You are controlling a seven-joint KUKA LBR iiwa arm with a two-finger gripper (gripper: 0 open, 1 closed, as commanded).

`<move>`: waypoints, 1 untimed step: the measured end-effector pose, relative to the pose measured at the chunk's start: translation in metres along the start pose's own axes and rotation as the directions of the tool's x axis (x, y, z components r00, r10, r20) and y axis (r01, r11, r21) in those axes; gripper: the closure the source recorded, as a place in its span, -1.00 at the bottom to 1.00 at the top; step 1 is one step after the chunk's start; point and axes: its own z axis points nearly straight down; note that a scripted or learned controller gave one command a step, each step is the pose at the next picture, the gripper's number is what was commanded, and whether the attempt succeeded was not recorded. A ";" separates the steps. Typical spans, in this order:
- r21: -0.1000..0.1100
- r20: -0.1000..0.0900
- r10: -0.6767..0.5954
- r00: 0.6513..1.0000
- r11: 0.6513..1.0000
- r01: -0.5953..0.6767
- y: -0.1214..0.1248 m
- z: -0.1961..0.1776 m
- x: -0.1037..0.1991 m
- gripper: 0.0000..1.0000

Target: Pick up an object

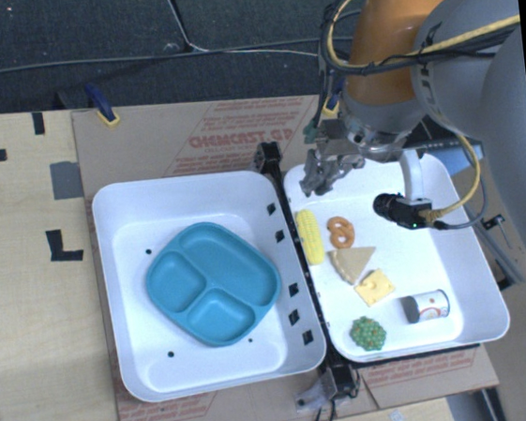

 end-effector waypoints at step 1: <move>0.002 0.000 0.000 1.000 1.000 0.000 -0.029 -0.002 0.047 1.00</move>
